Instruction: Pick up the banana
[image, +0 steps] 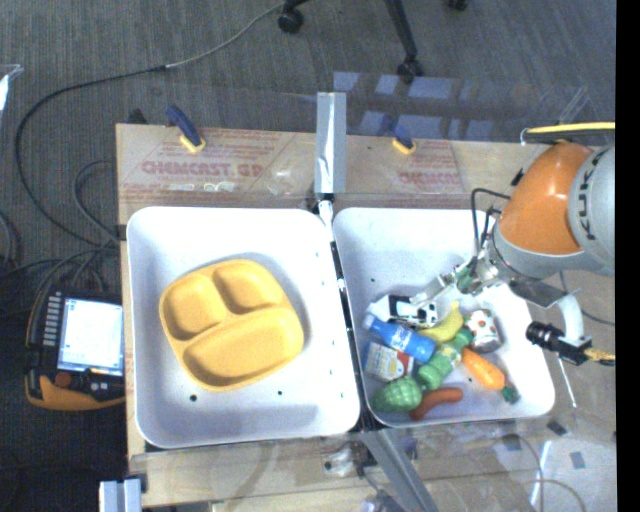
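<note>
The banana (449, 324) is a small yellow toy lying in the right bin (400, 245), in the pile of toy food near the bin's middle. My gripper (420, 308) comes in from the upper right and sits low over that pile. Its tip is just left of and above the banana, touching or nearly touching it. The banana's upper left end is partly hidden by the gripper. Nothing can be seen held in the gripper.
Around the banana lie a blue bottle (402, 338), a green pepper (435, 372), a carrot (483, 370), a white and red toy (482, 328), a broccoli (399, 395) and a red chili (437, 402). The left bin (150, 400) holds a yellow divided plate (232, 322).
</note>
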